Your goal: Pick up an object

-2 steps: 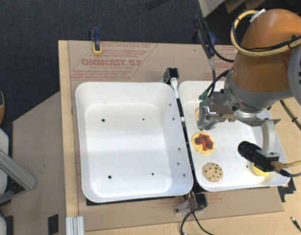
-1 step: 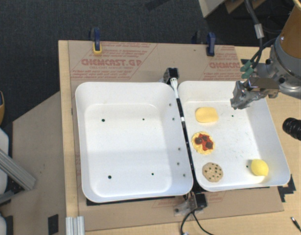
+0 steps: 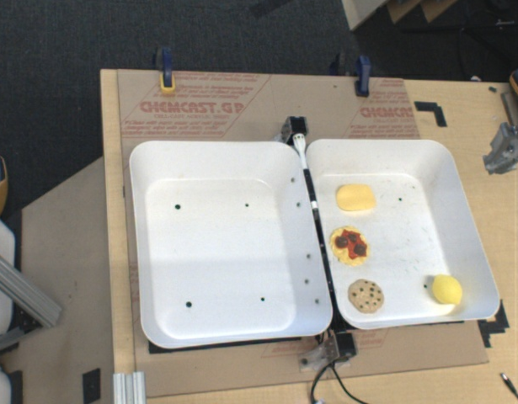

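Behind both bins, board printed "CHEMCAST GP", twice

bright, even overhead light | white bins slightly glaring | soft shadows | mild overall softness

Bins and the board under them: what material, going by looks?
Bins: likely thin moulded plastic, white, slight sheen; rounded corners and raised rims suggest a formed sheet. Board: matte brown paper face with red print, probably protective masking on a sheet; material beneath unclear.
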Available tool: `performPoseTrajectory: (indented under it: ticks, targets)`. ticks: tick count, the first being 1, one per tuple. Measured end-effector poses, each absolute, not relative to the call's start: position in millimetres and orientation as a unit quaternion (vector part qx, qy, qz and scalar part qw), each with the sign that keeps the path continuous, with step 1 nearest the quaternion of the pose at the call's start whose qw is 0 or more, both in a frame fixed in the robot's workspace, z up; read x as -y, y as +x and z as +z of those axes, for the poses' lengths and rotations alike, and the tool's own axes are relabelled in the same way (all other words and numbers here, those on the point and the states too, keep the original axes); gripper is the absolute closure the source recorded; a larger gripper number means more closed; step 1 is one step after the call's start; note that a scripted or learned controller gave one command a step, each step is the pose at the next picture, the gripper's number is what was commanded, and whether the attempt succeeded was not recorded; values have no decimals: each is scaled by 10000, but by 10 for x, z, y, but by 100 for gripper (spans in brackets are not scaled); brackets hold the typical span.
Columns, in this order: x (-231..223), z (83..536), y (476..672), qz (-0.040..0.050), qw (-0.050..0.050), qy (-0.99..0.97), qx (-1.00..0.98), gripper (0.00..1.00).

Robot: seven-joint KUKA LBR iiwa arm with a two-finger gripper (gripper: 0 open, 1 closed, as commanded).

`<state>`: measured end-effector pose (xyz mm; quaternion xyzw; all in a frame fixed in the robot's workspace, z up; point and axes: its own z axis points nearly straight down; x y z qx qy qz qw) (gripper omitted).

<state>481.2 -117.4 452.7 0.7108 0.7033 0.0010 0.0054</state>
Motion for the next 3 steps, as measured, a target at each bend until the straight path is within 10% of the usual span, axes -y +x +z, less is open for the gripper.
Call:
performPoseTrajectory:
  ticks: [1,2,3]
  targets:
    - [386,3481,4786,-27,-45,7049,-7093,100]
    - [440,4873,4802,62,70,7065,-7077,100]
    - [221,4039,4788,-27,-31,7066,-7076,100]
